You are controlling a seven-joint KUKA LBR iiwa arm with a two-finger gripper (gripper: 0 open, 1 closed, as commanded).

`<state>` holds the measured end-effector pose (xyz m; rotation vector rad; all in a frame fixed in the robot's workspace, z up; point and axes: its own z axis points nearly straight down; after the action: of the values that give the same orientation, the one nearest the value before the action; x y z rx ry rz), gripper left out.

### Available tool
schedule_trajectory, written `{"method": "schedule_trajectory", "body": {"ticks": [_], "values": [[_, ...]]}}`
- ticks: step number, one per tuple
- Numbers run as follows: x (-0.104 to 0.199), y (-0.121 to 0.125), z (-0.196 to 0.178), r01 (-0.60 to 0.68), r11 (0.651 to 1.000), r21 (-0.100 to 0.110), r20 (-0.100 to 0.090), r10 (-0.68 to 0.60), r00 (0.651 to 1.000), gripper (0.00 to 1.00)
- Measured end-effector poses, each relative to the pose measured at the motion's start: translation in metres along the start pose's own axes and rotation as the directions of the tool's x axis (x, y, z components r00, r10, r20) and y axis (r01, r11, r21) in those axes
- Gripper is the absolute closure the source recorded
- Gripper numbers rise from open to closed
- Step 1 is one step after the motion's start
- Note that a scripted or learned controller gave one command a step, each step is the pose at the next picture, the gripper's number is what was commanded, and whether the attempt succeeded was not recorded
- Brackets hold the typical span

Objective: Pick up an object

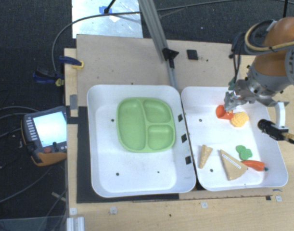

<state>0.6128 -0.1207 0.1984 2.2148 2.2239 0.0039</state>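
The gripper [229, 105] sits low in the right-hand white bin [204, 177], directly over a small orange-red piece [222, 112]; whether it grips cannot be told. A bumpy yellow toy [239, 119] lies just beside. A green divided plate [146, 124] occupies the left bin [103, 177].

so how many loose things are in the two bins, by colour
orange: 2, the small orange piece under the gripper and the orange carrot-like piece
yellow: 1, the bumpy yellow lump
green: 2, the green divided plate and the small green piece
tan: 2, the tan cone and the tan wedge
total: 7
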Motion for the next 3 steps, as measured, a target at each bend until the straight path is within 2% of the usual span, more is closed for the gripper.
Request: {"method": "schedule_trajectory", "body": {"ticks": [1,2,3], "values": [[-0.005,0.001,-0.044,0.0,1.0,-0.001,0.0,0.0,1.0,1.0],[0.049,-0.018,-0.05,0.004,1.0,0.003,-0.001,-0.004,1.0,1.0],[0.088,-0.033,-0.045,0.001,1.0,0.004,0.0,-0.001,1.0,1.0]]}}
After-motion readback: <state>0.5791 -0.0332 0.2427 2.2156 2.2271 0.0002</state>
